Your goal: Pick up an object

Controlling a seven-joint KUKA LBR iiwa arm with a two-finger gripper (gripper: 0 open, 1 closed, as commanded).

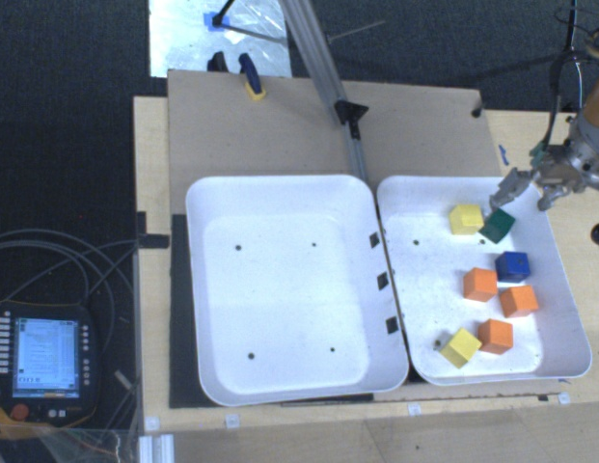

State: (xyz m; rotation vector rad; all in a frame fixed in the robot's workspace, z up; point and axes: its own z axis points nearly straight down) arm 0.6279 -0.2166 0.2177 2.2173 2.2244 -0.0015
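The tool [527, 191] hangs over the far right corner of the right bin [569, 365], entering from the right, its two fingers spread apart and angled down; I read it as released, with nothing between the fingers. The nearer fingertip sits just beside the green block [498, 226], which lies tilted against a yellow block [465, 219] near the bin's far edge. I cannot tell whether the fingertip is touching the green block or only overlapping it in this slanted view. All candidate objects are in the right bin: a blue block [512, 265], three orange blocks (one [479, 284] beside the blue, one [518, 300] just below it, one [495, 336] nearer the front), and a second yellow block [460, 346] at the front. The left bin [198, 220] presumably serves as the drop side. My judgement: the tool is lined up on the green block, the closest piece to it. Nothing is lifted yet. The risk I see is the green block's tilt and its contact with the yellow neighbour; a closing finger could push it rather than seat on it. The pendant [40, 360] sits off the tabletop [154, 210] at left.
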